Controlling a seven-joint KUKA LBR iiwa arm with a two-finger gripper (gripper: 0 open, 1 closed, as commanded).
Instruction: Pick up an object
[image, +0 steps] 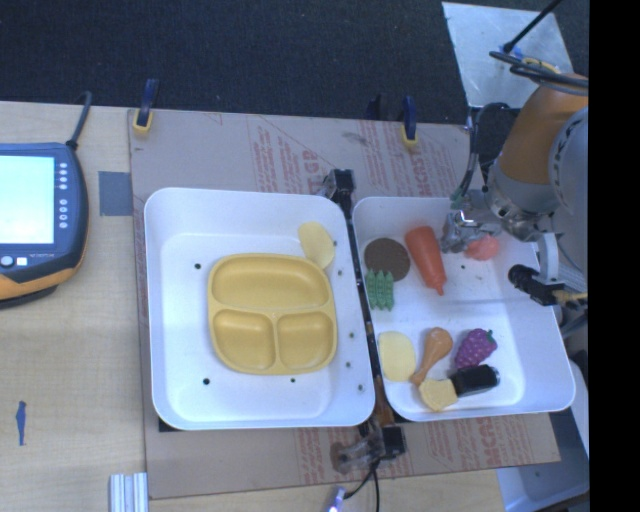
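Observation:
My gripper (462, 232) hangs low over the back right part of the right bin (540, 385). A small pink object (484, 248) lies right beside its tip; contact is unclear. In the same bin lie an orange carrot (427, 258), a brown round disc (387, 257), a green ridged piece (380, 290), a pale yellow slice (398, 355), a tan drumstick (433, 350), purple grapes (474, 347), a black block (474, 380) and a yellow round piece (437, 394).
The left bin (175, 400) holds a yellow divided plate (272, 310) and a pale yellow piece (316, 242) at its back right. A handheld control pad (30, 215) rests on the bench at far left. Blue clamps (146, 108) pin the cardboard sheet.

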